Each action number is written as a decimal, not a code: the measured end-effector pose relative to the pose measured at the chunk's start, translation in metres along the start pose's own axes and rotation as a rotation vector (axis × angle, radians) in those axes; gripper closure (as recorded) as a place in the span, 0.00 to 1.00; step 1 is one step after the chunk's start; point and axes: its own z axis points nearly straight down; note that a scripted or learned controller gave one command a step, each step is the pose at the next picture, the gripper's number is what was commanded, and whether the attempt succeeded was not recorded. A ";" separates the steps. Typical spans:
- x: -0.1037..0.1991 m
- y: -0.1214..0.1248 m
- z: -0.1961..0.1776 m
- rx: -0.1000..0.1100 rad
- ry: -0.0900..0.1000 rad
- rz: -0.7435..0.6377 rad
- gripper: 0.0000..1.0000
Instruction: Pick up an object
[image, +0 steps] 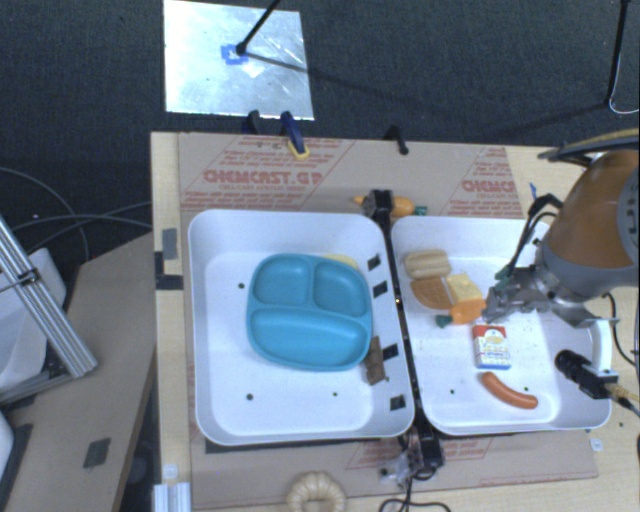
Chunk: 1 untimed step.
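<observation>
The right bin (440, 400) holds a tan bread roll (427, 263), a brown flat slice (432, 292), a yellow cheese piece (462, 287), an orange carrot-like piece (463, 313), a small red and white carton (491, 346) and a sausage (509, 391). My gripper (497, 299) hangs low over this bin, right beside the orange piece and just above the carton. Nothing is visibly held in it. The arm comes in from the right.
The left bin (225, 400) holds a blue divided plate (306, 310), with a small brown item (375, 366) at its right wall. Black clips sit along the divider between the bins. An orange toy (400, 207) lies behind the bins, a beige ring (318, 492) in front.
</observation>
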 end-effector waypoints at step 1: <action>0.009 0.007 -0.053 -0.003 0.000 -0.005 1.00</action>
